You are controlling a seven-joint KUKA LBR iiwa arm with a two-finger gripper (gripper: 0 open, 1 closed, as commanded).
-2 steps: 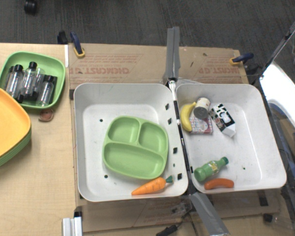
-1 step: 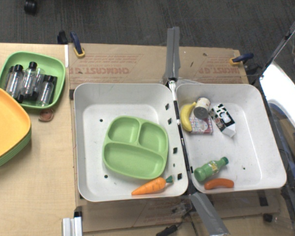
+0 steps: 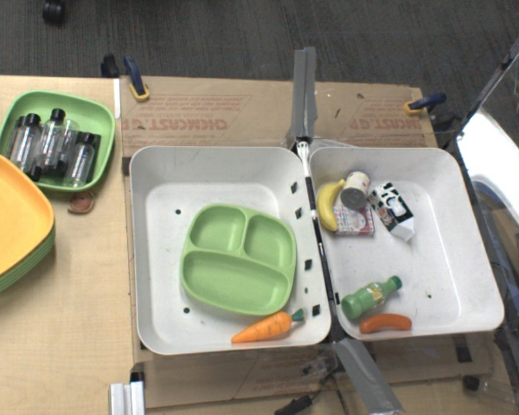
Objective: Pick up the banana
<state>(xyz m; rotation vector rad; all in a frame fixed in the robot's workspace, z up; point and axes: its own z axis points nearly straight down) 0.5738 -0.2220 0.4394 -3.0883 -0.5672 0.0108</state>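
Orange plastic plates [image 3: 13, 223] sit stacked at the far left of the bench, cut off by the frame edge, so I cannot count them. Just above them a green square tray [image 3: 104, 141] holds several small dark-capped bottles [image 3: 52, 145], lying side by side; their labels are too small for me to read. These look parked off to the side, out of the working area.

In the left white bin [image 3: 147, 258] a pale green divided plate [image 3: 240, 259] lies flat near the middle, and an orange toy carrot [image 3: 264, 328] rests against the near wall just below it.

Across the divider, the right white bin [image 3: 467, 266] holds my target: the yellow banana [image 3: 329, 206] lies close to the left wall in the far half, curved side toward the divider. It touches a small flat pink-and-white packet [image 3: 357, 221], and a tin can [image 3: 355, 190] on its side sits right beside its upper end. I judge that crowding leaves little room for a grasp from the right. A black-and-white carton [image 3: 392, 210] lies further right, while a green bottle [image 3: 371, 298] and a red-orange chilli-shaped toy [image 3: 386, 322] lie near the front wall.

As for the jaws, I cannot tell how they stand.
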